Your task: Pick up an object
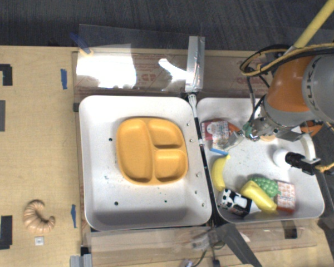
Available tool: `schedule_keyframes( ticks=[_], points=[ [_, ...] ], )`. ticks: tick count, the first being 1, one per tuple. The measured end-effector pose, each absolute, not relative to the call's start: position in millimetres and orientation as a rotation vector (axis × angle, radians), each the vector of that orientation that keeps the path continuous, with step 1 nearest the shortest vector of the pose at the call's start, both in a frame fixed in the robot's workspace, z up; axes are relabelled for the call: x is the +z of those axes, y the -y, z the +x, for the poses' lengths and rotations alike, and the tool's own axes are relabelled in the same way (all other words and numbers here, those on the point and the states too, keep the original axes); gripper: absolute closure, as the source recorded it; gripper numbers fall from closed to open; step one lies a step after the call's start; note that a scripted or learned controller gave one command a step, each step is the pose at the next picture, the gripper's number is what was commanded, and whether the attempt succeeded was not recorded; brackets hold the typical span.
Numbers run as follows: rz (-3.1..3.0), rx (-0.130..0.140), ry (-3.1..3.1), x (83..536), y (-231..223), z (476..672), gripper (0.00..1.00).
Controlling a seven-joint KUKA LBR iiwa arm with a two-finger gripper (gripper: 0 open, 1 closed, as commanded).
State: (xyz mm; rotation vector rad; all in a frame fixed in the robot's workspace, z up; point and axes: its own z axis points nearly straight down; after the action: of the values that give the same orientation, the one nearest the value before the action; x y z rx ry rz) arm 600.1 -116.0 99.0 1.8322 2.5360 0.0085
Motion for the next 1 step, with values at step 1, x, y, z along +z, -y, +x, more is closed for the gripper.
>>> schedule_keyframes(
  ticks=[1],
  points=[
    [1.827,0.017,-2.538,110.0,113.0,602.5,1.00]
  ],
)
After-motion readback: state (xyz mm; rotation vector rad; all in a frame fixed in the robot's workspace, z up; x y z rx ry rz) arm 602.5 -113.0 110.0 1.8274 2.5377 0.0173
